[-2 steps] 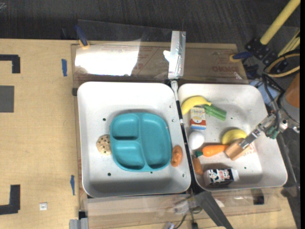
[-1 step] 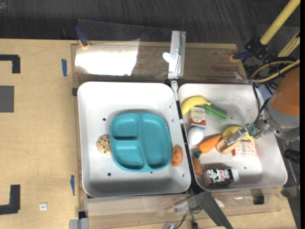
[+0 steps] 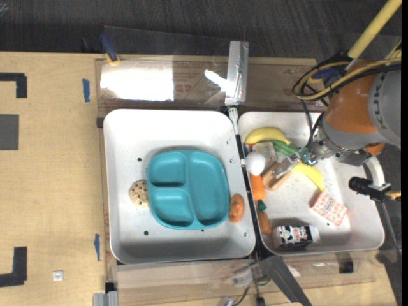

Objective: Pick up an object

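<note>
The right bin (image 3: 363, 231) holds several toy foods. A yellow banana (image 3: 266, 135) lies at its far left, with a white egg (image 3: 255, 164) just below it. A second banana (image 3: 312, 175) lies near the middle. An orange carrot (image 3: 257, 189) lies along the left wall, and a brownish piece (image 3: 274, 179) sits beside it. My gripper (image 3: 288, 167) reaches down and left from the orange-banded wrist (image 3: 352, 112). It is low over the cluster between the egg and the second banana, above the brownish piece.
A pink packet (image 3: 329, 209) and a small black-and-white carton (image 3: 294, 235) lie in the right bin's front half. The left bin (image 3: 121, 139) holds a teal divided plate (image 3: 189, 189), a cookie (image 3: 138, 193) and an orange-brown lump (image 3: 236, 208). Cables (image 3: 319, 78) loop behind the arm.
</note>
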Available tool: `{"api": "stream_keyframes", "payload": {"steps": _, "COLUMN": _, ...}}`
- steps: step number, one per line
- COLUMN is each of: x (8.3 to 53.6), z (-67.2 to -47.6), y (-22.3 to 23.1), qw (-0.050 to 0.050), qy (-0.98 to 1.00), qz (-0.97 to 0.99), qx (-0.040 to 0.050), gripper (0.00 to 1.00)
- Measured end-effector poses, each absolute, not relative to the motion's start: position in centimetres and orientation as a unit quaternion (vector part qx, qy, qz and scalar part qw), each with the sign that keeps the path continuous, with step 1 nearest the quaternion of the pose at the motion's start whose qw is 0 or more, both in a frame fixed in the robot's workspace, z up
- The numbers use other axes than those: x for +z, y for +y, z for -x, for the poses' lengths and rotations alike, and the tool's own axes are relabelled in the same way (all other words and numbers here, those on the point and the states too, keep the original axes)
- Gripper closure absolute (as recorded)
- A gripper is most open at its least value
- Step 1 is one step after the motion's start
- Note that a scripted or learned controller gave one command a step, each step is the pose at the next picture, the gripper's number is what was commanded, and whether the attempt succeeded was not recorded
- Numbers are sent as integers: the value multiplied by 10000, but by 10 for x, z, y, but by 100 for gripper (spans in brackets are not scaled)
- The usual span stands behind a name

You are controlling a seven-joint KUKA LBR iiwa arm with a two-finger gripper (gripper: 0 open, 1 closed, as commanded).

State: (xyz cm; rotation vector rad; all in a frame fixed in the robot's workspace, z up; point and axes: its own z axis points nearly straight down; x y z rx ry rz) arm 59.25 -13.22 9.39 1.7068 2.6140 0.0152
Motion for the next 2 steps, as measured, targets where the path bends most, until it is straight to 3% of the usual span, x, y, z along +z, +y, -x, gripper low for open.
{"api": "stream_keyframes", "payload": {"steps": 1, "x": 105, "z": -593, "y": -133, "qw": 124, "qy": 8371, "qz": -5468, "qx": 55, "gripper": 100}}
{"api": "stream_keyframes", "payload": {"steps": 2, "x": 187, "z": -560, "y": -86, "qw": 35, "qy": 7996, "qz": -6006, "qx": 25, "gripper": 100}}
